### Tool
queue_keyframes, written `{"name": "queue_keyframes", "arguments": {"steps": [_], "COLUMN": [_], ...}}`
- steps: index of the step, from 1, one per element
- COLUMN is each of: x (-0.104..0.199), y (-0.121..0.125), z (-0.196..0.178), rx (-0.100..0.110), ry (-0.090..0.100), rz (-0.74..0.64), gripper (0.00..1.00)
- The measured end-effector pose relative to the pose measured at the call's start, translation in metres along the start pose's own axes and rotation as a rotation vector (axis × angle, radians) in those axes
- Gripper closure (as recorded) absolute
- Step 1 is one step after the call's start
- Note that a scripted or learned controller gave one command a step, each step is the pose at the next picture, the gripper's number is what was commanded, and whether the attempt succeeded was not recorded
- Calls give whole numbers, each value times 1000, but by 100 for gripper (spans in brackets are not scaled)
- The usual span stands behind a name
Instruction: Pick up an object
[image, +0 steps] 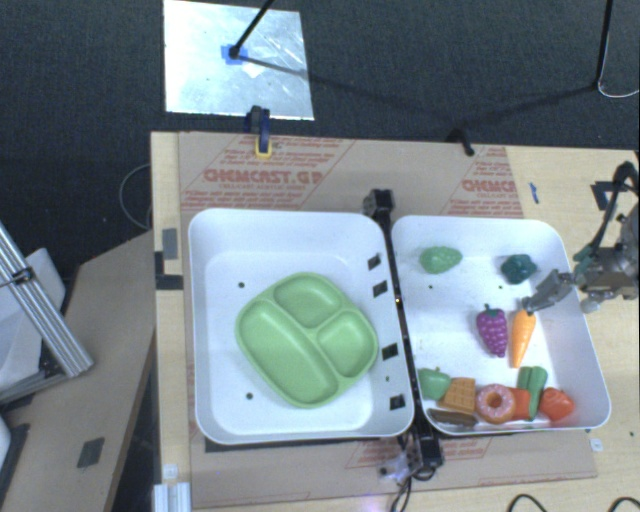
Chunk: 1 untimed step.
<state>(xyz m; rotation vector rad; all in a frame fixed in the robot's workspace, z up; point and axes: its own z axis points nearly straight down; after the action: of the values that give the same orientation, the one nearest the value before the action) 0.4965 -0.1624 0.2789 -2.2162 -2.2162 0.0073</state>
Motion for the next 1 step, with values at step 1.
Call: {"name": "queue_keyframes", "arguments": {"steps": [1], "x": [0], "y": [2], "z": [-5], "rx": [-10], "ry": [-3], "rz": [-3], "gripper": [0]}}
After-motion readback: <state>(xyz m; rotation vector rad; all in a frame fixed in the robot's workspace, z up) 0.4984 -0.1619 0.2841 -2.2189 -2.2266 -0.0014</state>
